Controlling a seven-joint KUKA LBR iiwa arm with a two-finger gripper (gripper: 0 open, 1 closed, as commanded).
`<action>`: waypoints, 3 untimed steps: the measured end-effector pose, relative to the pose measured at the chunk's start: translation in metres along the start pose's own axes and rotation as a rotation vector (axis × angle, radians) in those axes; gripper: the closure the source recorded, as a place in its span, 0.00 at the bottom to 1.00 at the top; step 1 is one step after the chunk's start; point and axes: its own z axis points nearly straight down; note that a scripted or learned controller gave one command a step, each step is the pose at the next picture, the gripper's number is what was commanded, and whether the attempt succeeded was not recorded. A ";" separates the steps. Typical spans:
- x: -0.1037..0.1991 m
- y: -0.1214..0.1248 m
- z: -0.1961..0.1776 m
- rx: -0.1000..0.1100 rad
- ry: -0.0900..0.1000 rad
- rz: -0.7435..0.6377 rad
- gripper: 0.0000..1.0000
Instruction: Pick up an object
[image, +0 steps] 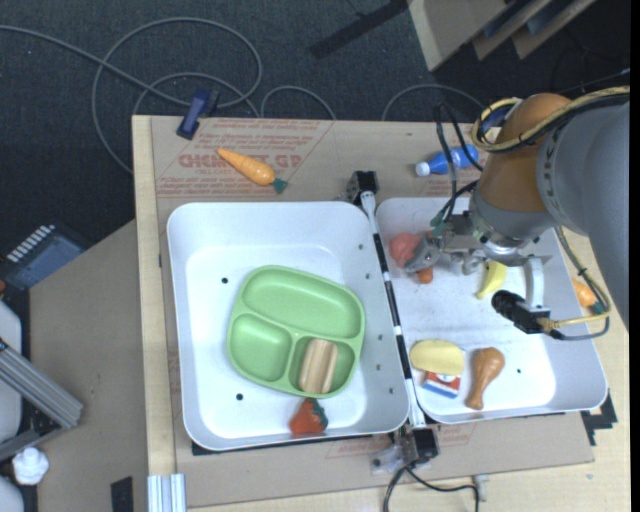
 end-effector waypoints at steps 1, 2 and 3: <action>0.003 0.014 0.009 -0.003 -0.001 -0.001 0.00; -0.003 0.045 0.012 -0.003 -0.001 -0.002 0.00; -0.003 0.021 0.012 0.000 0.000 0.000 0.00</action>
